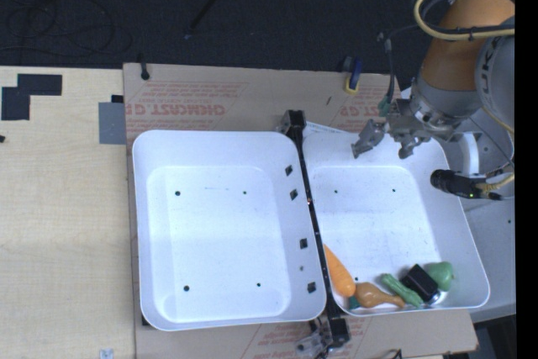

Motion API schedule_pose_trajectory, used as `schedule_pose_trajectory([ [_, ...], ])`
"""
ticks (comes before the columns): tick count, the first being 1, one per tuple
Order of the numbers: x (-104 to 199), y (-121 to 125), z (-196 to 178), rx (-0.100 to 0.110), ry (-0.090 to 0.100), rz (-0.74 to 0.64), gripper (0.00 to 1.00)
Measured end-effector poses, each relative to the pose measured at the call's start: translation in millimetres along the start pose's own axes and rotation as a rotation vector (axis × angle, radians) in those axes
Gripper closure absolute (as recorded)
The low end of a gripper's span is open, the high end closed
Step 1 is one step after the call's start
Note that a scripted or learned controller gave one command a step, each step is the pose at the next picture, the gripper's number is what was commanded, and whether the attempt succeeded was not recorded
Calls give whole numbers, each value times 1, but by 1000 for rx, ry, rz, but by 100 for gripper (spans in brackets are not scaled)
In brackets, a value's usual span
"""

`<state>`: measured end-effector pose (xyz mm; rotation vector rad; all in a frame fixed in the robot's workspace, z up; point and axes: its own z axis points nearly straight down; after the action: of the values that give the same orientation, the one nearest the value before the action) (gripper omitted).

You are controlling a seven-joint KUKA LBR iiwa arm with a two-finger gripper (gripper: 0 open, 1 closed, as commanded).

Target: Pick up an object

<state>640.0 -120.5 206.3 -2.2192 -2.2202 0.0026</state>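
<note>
Hovering above the far edge of the right bin (471,265), my claw (387,143) hangs with its two fingers spread wide and nothing between them. The objects lie well apart from it, bunched in the near corner of that same bin: an orange carrot-shaped piece (338,269) against the divider (307,206), a tan piece (374,293) just beside it, a green elongated piece (400,288), a black block (419,282) resting partly on the green piece, and a round green item (440,272) touching the block.

Procedure for the approach, as I judge it:

1. I travel toward the near edge of the right bin before descending; the far and middle floor of the bin is bare, so the path is unobstructed.
2. I select the orange carrot-shaped piece as target. It lies at the left end of the cluster, with only the tan piece near its near end.
3. I rotate the wrist so the fingers straddle the piece across its narrow width, not along its length.
4. I keep the finger on the divider side off the bin wall; the gap there looks tight.
5. I descend until the fingertips reach the bin floor, then close and lift straight up.

Caution: the black block and its green neighbours touch, so a grasp there likely disturbs several items.
</note>
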Motion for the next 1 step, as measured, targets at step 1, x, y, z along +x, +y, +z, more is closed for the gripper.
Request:
schedule_pose_trajectory([
  [1,-70,4,-152,-18,-8,4,0],
])
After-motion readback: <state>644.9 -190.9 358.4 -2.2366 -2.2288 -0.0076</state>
